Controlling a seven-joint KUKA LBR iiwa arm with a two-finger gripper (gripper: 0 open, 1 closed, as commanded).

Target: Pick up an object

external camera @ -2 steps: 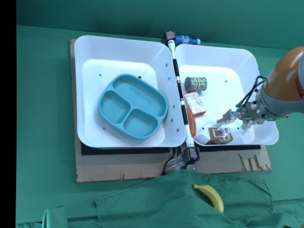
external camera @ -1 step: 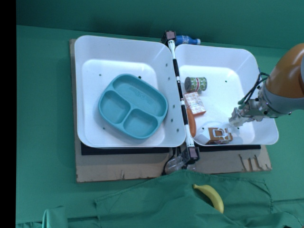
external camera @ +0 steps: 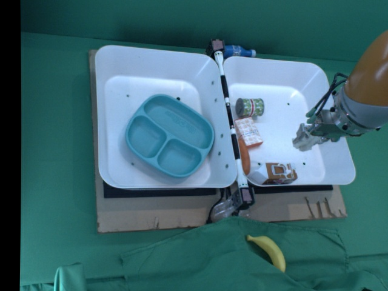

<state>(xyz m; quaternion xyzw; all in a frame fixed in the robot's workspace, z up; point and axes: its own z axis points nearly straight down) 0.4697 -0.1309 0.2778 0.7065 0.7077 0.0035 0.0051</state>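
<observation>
My gripper [external camera: 302, 140] hangs over the right part of the right bin [external camera: 315, 77], above bare floor and apart from every object. A small green and red can [external camera: 250, 107] lies near that bin's left wall. Below it rests an orange and white packet [external camera: 248, 132], then an orange carrot-like piece [external camera: 244, 154] along the wall. A brown and white carton [external camera: 276, 173] lies at the bin's front edge, left of and below the gripper. The left bin [external camera: 121, 71] holds a teal divided plate [external camera: 170, 136].
A blue bottle [external camera: 237, 51] lies behind the bins at their join. A yellow banana [external camera: 269, 250] rests on the green cloth in front of the bench. Cardboard [external camera: 151, 220] sticks out under the bins' front edge.
</observation>
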